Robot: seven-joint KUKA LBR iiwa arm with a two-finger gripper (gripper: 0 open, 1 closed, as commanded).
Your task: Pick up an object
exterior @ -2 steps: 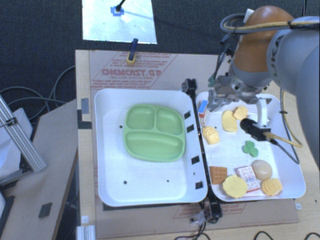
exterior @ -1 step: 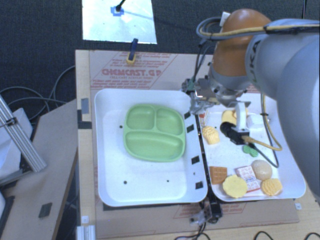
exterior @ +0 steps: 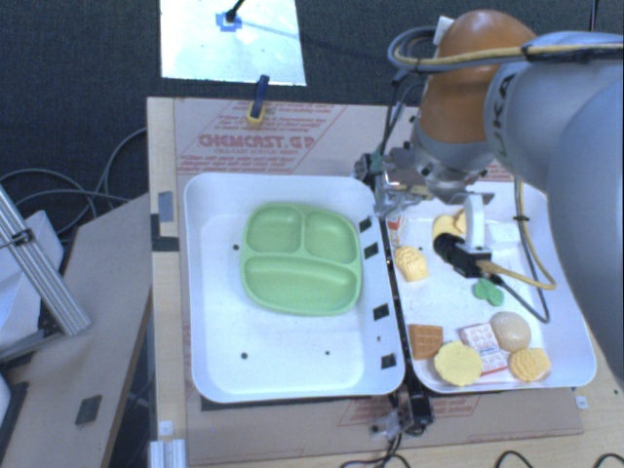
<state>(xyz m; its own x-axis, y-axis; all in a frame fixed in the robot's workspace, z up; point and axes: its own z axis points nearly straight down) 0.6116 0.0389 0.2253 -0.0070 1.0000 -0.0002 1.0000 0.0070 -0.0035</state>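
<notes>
Cardboard-covered table (exterior: 263, 144) is bearing two white bins, the arm's jaws (exterior: 390, 201) (spread or pressed together: cannot tell) hanging over the dividing rim (exterior: 385, 281), toy foods (exterior: 410, 263) lying just right of that rim, so descending risks striking the rim, not food.

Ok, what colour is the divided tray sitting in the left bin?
Light green, three compartments. The divided tray shows best in the camera view, lying in the left bin.
</notes>
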